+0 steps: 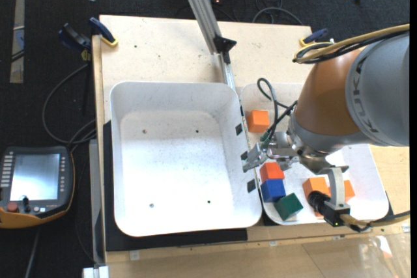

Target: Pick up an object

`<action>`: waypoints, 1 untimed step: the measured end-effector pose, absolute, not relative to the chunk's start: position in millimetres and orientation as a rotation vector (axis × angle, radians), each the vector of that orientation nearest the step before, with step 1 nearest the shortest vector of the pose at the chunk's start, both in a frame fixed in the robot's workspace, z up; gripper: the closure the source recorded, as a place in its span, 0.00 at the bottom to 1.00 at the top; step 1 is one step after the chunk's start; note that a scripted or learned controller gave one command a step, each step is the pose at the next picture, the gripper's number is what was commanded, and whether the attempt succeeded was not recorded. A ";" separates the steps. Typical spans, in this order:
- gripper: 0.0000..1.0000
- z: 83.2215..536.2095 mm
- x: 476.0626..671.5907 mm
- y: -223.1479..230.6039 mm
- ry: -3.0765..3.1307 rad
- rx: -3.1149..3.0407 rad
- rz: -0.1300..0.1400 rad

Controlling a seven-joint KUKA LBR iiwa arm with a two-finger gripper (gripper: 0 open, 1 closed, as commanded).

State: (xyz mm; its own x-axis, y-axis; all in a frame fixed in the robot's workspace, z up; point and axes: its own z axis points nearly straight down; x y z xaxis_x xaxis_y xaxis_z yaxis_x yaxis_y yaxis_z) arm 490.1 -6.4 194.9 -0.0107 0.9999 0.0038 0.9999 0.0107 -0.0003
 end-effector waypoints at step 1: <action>0.00 206.0 544.9 -57.1 -2.221 -2.229 -0.001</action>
